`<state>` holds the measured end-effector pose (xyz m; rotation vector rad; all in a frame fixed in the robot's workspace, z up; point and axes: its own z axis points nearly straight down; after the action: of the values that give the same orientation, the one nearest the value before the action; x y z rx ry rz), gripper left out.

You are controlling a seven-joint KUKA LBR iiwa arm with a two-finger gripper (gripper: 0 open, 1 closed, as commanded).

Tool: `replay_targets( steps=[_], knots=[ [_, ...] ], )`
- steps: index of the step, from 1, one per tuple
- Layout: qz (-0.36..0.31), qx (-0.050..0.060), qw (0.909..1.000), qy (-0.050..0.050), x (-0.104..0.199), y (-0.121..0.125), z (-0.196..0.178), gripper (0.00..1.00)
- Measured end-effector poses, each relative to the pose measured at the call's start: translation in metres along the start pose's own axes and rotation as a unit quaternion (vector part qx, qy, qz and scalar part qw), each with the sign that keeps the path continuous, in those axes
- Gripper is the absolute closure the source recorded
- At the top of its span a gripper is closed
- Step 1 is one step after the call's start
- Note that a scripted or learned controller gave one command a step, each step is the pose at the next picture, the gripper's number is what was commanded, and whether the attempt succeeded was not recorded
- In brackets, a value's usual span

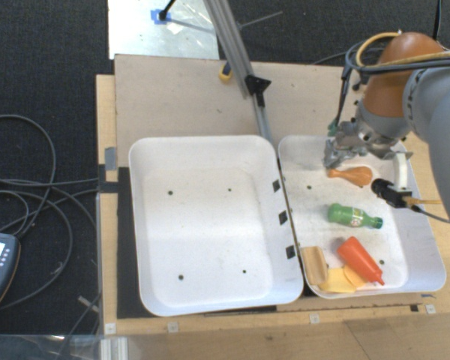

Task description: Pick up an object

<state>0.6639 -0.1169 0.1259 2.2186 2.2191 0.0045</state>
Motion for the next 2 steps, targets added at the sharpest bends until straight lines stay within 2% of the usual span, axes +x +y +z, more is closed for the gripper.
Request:
replay_targets(
  steps=[1,2],
  knots=[
    [0.0,-0.001,1.0,0.0,-0.007,-0.002,-0.047,1.0],
    [-0.003,-0.002,1.0,0.0,0.003,0.0,-0.108,1.0]
  ],
)
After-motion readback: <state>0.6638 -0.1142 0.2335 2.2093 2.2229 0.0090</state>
